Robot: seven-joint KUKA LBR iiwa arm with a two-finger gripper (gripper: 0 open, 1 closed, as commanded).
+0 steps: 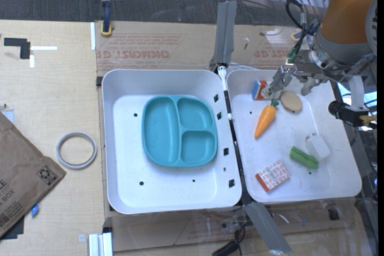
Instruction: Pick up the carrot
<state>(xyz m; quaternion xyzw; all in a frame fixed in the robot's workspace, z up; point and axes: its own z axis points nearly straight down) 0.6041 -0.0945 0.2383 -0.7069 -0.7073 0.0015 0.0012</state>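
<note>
The carrot (265,120) lies in the right bin (336,189), in its upper left part, tilted with its green top up and to the right and its orange tip down and to the left. It rests on the bin floor, not lifted.

The pincer (292,86) hangs just above and right of the carrot's green end, over a tan disc (292,102). Its fingers (278,86) look spread fairly wide with nothing between them, so it holds nothing.

This looks like the approach step: the arm is near the carrot but not yet over its middle. The next move would call for a small shift down and left in the frame, to bring the fingers astride the orange body, likely with a turn so they close across the carrot's width and not along it, then a descent and a squeeze.

The tan disc touches or nearly touches the carrot's top, and a small red and blue thing (259,89) sits just upper left, so the descent has little room.
</note>
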